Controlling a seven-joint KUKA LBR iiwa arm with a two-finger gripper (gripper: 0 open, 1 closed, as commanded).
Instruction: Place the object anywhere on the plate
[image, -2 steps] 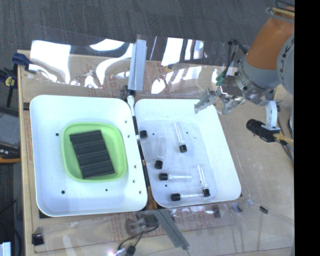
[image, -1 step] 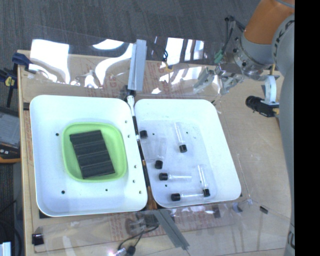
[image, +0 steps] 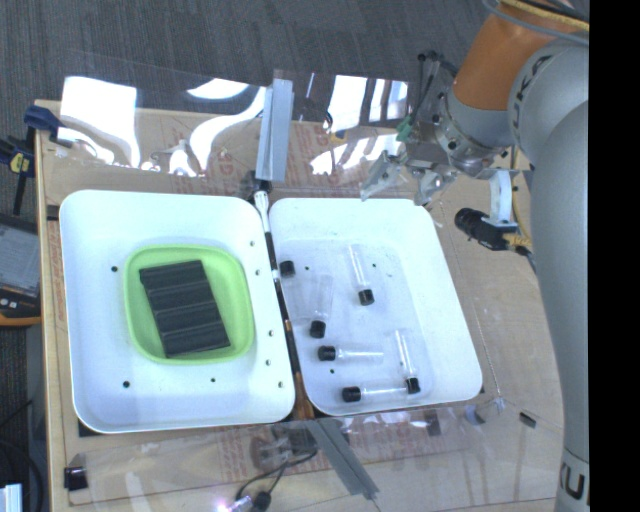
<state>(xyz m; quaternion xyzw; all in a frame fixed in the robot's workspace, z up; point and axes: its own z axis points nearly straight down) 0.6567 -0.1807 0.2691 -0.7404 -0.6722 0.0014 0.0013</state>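
Note:
A green plate (image: 237, 291) lies in the left bin (image: 85, 330), and a dark ridged rectangular block (image: 183, 308) rests flat on its middle. Several clear tubes with black caps are scattered in the right bin (image: 450, 320), among them one near the middle (image: 358, 272) and one at the front (image: 376, 391). My gripper (image: 403, 188) hangs over the far edge of the right bin, well away from the plate. Its fingers are spread open with nothing between them.
A grey bar (image: 273, 130) stands upright behind the seam between the two bins. A small black cap (image: 287, 268) lies close to the right bin's left wall. The arm comes in from the upper right.

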